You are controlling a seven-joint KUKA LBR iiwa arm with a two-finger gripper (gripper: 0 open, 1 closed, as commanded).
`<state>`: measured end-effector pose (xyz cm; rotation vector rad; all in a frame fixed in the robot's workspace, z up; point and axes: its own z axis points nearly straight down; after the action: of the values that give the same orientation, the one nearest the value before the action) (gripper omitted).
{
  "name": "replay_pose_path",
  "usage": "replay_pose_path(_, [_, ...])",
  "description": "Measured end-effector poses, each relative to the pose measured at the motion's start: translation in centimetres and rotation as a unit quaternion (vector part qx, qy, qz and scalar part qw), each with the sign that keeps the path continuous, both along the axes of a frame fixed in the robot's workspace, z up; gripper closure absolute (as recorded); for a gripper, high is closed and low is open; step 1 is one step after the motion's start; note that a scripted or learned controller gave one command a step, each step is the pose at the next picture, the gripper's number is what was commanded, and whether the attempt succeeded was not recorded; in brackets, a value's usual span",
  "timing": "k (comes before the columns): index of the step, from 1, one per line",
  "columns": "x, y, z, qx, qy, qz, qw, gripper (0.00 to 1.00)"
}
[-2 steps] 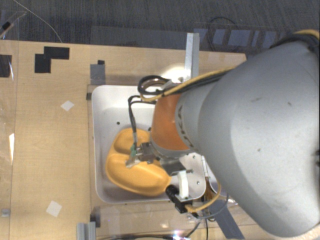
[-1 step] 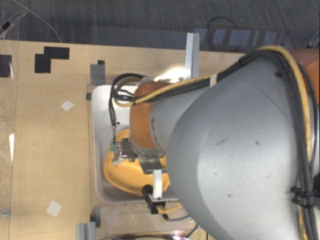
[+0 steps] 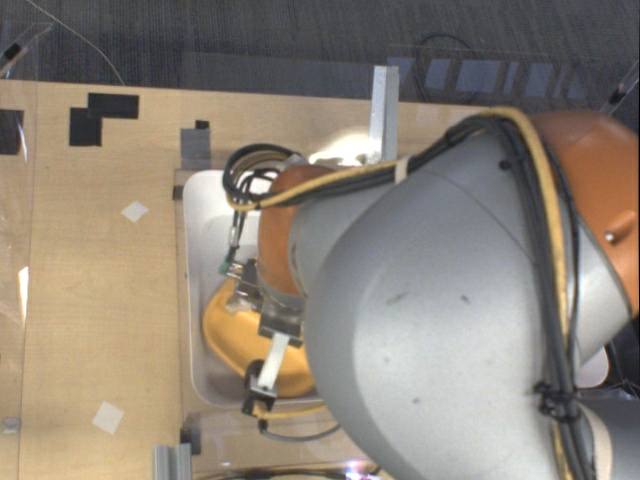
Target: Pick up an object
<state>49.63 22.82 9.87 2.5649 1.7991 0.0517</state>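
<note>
The camera view looks down on the grey arm (image 3: 450, 318), whose bulk covers the right and middle of the scene. It reaches leftward, narrows to an orange band (image 3: 285, 238), and ends in the gripper (image 3: 248, 293) low inside a white bin (image 3: 200, 233). The gripper hangs over the near half of that bin, directly above a rounded yellow-orange object (image 3: 222, 330) and seemingly touching its upper side. The wrist hides the contact, so it cannot be told whether the claw is released, clenched or grasping the object. The object lies near the bin's left wall, toward its lower corner, and its right part is covered by the wrist hardware. A loop of black cables (image 3: 255, 163) curls above the orange band, over the far end of the bin. The bin's left wall and a strip of its pale floor are bare, and the rest is under the arm. The bin sits on a light wood bench (image 3: 90, 288). The bench bears black blocky marks (image 3: 100, 118) near its far edge and two small pale square tags (image 3: 135, 211) on the open wood to the left. A short grey bracket (image 3: 196, 146) stands at the bin's far left corner. A slim metal post (image 3: 385, 108) rises behind the bin. Beyond the bench is dark ribbed floor (image 3: 300, 18), with thin cables lying on it.
</note>
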Motion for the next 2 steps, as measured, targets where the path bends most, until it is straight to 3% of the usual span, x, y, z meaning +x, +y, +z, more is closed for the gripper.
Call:
replay_pose_path(1, [0.4, -7.9, -0.1, 0.0093, 0.006, -0.079, 0.9968, 0.0])
replay_pose_path(2, [-1.0, -1.2, 1.7, -0.0037, 0.018, -0.154, 0.988, 0.0])
